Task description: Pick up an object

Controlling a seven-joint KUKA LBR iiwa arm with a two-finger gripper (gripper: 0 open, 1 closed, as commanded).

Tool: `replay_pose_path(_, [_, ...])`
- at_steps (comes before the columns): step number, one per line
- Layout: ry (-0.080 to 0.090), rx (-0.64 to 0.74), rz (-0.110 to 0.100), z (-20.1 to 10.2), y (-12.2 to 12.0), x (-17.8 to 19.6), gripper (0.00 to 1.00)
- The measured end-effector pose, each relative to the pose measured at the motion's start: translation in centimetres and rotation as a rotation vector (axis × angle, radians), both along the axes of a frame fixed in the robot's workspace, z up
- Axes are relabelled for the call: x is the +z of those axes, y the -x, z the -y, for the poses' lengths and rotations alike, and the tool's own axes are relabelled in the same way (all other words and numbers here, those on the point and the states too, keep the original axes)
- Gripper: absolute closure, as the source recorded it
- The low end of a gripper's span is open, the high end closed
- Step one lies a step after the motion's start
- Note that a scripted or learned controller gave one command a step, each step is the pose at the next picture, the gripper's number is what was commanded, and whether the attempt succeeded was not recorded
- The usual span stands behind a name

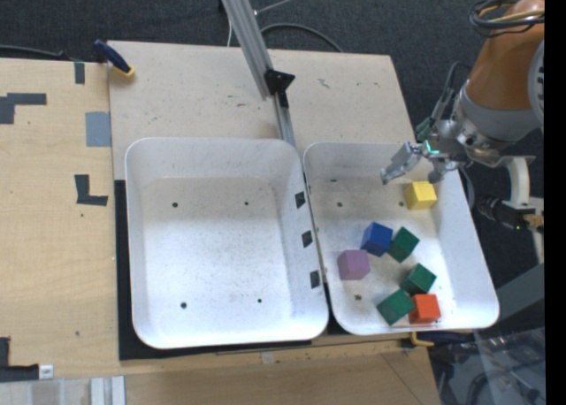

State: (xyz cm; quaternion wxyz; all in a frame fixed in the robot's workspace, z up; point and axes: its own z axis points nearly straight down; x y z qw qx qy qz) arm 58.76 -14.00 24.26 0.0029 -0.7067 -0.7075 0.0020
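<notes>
Table (203, 85): bears two white bins. Left bin (141, 164). Right bin (469, 244): holds a purple cube (354, 263), blue cube (377, 238), three green cubes (404, 243), yellow cube (420, 194) and orange cube (426, 308). Hand (402, 163): above the right bin's far end, just beside the yellow cube, fingers apart, holding nothing.

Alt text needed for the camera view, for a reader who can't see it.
A grey arm's pincer hovers over the right bin, just above-left of a yellow block. Lower in that bin lie a blue block, a purple block, three green blocks and an orange block.
</notes>
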Motion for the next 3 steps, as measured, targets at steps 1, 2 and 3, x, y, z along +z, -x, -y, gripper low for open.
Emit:
replay_pose_path(1, [0.001,0.001,0.004,0.0,-0.1,0.2,0.0])
replay_pose_path(2, [0.0,0.0,-0.003,0.1,0.5,-6.3,0.0])
replay_pose_path(3, [0.0,0.0,-0.004,-0.1,1.7,-12.1,0.0])
